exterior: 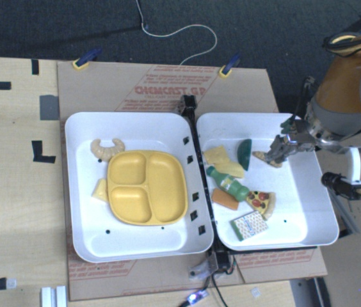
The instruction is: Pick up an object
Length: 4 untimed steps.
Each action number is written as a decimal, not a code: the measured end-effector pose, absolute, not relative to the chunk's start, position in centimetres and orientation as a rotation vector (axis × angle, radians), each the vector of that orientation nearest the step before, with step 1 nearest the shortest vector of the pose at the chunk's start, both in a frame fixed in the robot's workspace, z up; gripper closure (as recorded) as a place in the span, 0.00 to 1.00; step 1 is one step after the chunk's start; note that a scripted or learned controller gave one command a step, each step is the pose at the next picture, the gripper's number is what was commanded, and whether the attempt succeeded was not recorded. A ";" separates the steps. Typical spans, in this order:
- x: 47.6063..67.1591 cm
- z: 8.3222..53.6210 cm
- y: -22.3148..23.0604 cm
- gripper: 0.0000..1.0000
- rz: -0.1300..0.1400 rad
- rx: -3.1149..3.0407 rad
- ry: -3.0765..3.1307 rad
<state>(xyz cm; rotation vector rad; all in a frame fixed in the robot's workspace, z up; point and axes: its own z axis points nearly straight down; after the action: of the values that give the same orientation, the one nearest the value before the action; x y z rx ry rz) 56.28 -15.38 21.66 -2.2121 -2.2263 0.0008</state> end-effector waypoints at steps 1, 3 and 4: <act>55.8 21.7 -10.1 1.00 0.001 -2.212 -2.226; 53.9 22.1 -0.1 1.00 0.001 -2.213 -2.226; 54.6 22.8 5.6 1.00 0.000 -2.211 -2.229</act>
<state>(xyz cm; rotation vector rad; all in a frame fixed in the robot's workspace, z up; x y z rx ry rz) 54.61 5.59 22.82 -2.2108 -2.2286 -0.0001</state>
